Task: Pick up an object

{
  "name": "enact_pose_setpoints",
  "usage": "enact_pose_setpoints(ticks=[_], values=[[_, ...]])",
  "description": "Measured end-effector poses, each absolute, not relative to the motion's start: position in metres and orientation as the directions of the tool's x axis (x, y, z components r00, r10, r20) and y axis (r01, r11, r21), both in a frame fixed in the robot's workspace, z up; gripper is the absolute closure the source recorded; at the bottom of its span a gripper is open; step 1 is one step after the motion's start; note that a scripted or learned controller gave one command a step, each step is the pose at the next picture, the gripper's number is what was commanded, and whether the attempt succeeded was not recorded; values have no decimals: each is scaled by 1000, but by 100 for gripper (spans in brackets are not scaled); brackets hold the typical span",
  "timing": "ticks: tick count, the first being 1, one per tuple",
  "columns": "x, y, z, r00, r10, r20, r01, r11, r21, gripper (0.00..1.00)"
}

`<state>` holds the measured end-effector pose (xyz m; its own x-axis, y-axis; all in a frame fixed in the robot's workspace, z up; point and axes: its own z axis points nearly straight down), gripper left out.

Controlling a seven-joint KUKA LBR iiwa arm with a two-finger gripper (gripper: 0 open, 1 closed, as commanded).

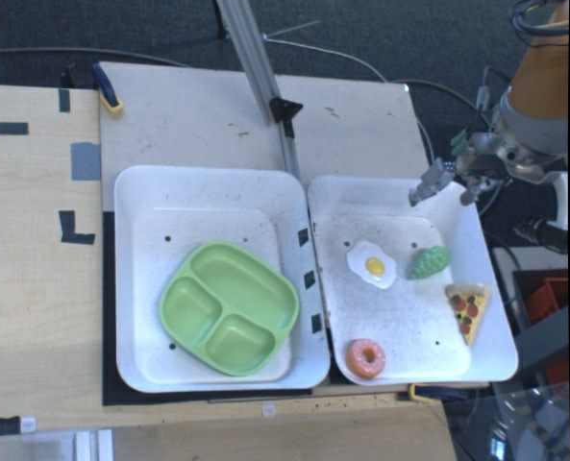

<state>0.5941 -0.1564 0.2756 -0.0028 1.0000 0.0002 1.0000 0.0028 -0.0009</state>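
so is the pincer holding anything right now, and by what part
Nothing is held. The pincer hangs above the right bin's upper right corner with nothing between its fingers; the fried egg, broccoli, pizza slice and donut all lie loose.

The arm (539, 75) is reaching in from the right, its gripper (445, 183) hanging over the right bin's (486, 353) far edge, holding nothing.

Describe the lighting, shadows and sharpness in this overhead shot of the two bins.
Camera view: lighting is soft and even, with only faint shadows beside the green divided plate and the fried egg toy; the white bins are bright but not blown out; the toys look slightly soft; the gripper and arm at the right edge are mildly blurred, and the dark floor shows little detail.
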Motion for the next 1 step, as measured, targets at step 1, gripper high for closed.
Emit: enact_pose_setpoints(ticks=[1], values=[[594,-156,276,-3,1000,0,1000,3,-1,0]])
